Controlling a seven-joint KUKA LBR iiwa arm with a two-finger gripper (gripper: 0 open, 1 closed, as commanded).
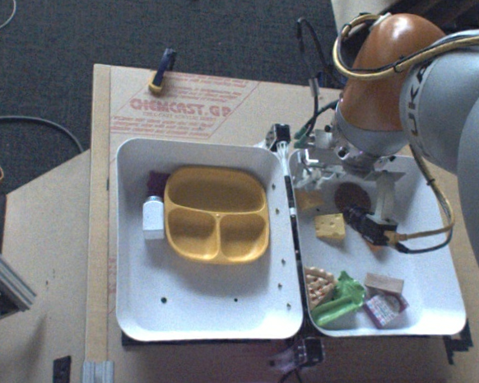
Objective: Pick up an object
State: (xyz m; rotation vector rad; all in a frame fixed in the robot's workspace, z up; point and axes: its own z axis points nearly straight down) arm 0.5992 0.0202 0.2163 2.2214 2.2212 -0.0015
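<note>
Pincer (333,171) above right bin (438,285), cheese wedge (330,227) just below it

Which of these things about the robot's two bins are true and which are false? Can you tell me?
1. The yellow divided tray lies in the left bin. True.
2. The cheese wedge is in the same bin as the tray. False: it lies in the right bin, near the arm's end effector.
3. A small white bottle sits just left of the tray. True.
4. The green toy is in the far corner of the left bin. False: it lies at the near edge of the right bin.
5. A waffle-patterned piece lies beside the green toy. True.
</note>
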